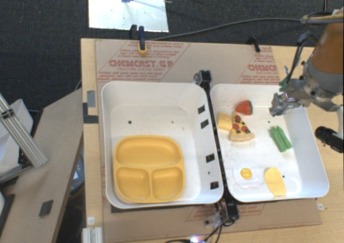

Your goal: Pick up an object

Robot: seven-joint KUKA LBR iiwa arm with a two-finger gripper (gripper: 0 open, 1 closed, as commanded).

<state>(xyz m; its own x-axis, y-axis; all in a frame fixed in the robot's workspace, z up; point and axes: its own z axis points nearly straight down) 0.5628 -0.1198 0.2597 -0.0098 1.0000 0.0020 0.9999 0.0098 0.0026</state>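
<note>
While the gripper (279, 103) hovers over the far right part of the right bin (317, 150), its grip cannot be made out. Near it lie green beans (280, 138); left are a strawberry (244, 107), pizza slice (240, 128) and cheese wedge (224, 121). A yellow tray (150, 169) sits in the left bin (115, 102).
</note>
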